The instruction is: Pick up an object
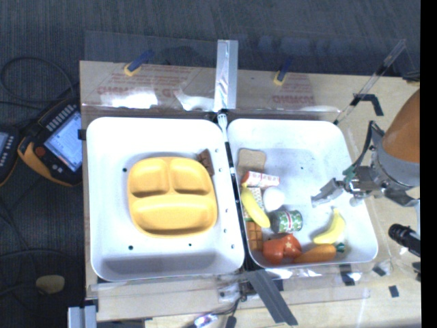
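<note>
Dark grey carpet (205,12) surrounds the pale wooden table (321,91), which bears two shallow white bins side by side. The gripper (326,194) hangs over the right bin (300,132), by its right wall, with the grey wrist and orange band (410,132) behind it to the right; whether its fingers are spread or closed cannot be told, and nothing shows between them.

Just below the gripper lies a small yellow banana (330,229), not touching it, and below that an orange carrot (315,253) along the bin's near wall. Left of the carrot sits a red tomato-like piece (278,247). Left of the gripper, a little apart, lie a green-labelled can (287,221) on its side, a white egg (273,199), a red-and-white packet (261,179) and a second, longer banana (253,208). A slice of brown bread (252,159) lies up and left, against the bin's left side.

Well away to the left, the left bin (109,142) holds a yellow divided tray (172,195). Beyond both bins lies clear plastic sheeting (205,91), held by blue and yellow clips. On the carpet at far left rests a teach pendant (58,145) with a lit screen.
</note>
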Controlling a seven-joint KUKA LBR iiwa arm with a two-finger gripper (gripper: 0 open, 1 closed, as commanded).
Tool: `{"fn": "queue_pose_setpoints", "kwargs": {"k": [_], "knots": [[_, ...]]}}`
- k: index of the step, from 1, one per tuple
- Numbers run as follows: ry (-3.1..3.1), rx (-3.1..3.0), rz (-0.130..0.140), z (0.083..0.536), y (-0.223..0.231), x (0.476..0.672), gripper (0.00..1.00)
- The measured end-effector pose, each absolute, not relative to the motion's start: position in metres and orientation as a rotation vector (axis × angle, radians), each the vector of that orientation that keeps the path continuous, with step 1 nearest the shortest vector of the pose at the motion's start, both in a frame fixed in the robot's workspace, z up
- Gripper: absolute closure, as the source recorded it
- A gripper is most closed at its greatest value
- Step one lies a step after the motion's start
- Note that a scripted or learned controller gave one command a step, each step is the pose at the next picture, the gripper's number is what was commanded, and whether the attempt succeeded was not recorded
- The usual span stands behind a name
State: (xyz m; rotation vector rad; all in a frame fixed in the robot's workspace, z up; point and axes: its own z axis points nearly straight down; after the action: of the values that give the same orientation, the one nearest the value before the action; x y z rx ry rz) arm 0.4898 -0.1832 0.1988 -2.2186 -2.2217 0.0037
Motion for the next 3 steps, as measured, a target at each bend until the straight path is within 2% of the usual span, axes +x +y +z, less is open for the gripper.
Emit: {"fn": "queue_pose_setpoints", "kwargs": {"k": [1, 2, 3], "knots": [[-2.388, -2.041, 0.003, 0.211, -0.163, 0.524, 0.00], [-2.415, -2.008, 0.003, 0.181, -0.221, 0.493, 0.00], [-2.509, -1.888, -0.025, 0.089, -0.212, 0.500, 0.00]]}}
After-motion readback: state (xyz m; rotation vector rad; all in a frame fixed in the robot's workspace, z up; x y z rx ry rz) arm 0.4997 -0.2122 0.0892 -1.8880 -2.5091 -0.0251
